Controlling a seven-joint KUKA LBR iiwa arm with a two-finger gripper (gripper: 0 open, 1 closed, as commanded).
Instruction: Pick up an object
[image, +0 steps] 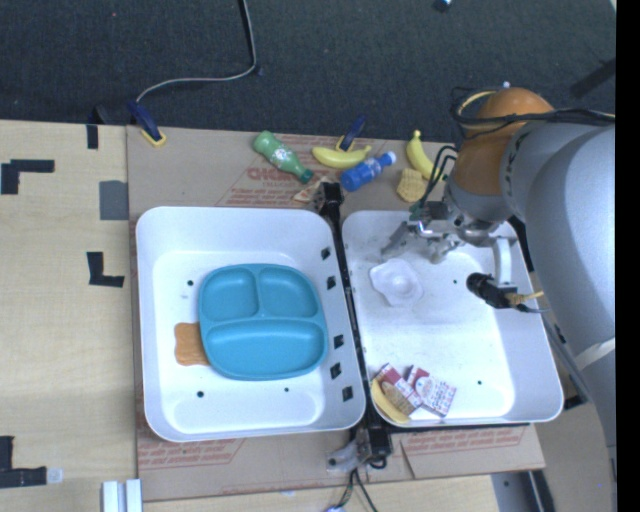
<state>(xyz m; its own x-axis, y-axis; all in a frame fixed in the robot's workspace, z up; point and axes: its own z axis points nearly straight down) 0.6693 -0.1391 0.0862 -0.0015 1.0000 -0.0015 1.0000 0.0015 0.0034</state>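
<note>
My gripper (412, 247) hangs over the far end of the right bin (520, 385), with its fingers spread open and nothing between them. Just in front of it, a clear plastic cup (398, 282) lies on the bin floor, a little apart from the fingertips. In the near left corner of the same bin sit a red and white packet (428, 392) and a yellow round item (388, 398). The left bin (160, 250) holds a blue divided plate (263, 320) with an orange piece (187, 343) partly under its left edge.
Behind the bins on the cardboard lie a green bottle (283, 156), a banana (340, 156), a blue bottle (365, 171), a second banana (420, 155) and a yellow sponge (411, 185). The arm's grey body (570, 230) covers the right bin's right side.
</note>
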